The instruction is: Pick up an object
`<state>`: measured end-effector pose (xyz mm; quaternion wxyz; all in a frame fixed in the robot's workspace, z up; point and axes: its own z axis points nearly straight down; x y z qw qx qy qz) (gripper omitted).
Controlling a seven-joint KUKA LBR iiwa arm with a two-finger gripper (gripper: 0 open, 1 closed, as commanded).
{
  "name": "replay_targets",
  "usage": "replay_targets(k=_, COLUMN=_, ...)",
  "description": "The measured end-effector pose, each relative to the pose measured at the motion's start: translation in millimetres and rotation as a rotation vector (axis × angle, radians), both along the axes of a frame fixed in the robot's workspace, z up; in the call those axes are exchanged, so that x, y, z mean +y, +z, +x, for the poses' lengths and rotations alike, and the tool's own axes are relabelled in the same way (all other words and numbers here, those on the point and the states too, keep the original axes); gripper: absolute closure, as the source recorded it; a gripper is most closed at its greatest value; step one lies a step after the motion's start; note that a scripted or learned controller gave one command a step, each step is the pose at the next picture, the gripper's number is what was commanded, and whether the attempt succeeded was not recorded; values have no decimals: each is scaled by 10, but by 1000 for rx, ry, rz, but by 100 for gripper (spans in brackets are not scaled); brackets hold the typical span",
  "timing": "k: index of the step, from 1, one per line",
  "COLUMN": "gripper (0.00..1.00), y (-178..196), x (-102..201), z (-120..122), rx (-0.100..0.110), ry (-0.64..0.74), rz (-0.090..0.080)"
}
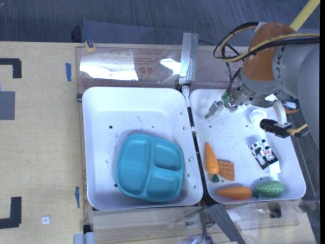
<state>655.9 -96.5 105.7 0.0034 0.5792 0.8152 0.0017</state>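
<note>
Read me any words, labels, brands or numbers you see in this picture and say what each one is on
None can be read.
Clear sheet behind the bins: faint reddish print, too blurred to read.
Small black-and-white item in the right bin: a black-and-white pattern, no legible letters.
Teal divided tray in the left bin: no text on it.

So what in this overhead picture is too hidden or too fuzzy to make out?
- The pincer: small and blurred over the right white bin, so its finger state cannot be read.
- The small black-and-white patterned block: markings too tiny to identify.
- The green knobbly toy: partly cropped by the bin's near rim; its kind is unclear.
- The grey arm: cut off by the picture's right edge.
- The floor under the teal divided tray in the left bin is covered.
</note>
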Motion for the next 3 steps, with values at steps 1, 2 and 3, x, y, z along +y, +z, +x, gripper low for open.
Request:
replay_targets(k=1, gripper=0, y=-187, x=-19, z=-1041, rx=3, ry=84, rz=0)
replay_targets(k=2, gripper=0, y=237, x=-685, z=-969, rx=3, ry=48, rz=-2)
replay_targets(k=3, gripper=0, y=-190, x=-953, z=-1558, rx=4, ry=-16, rz=0)
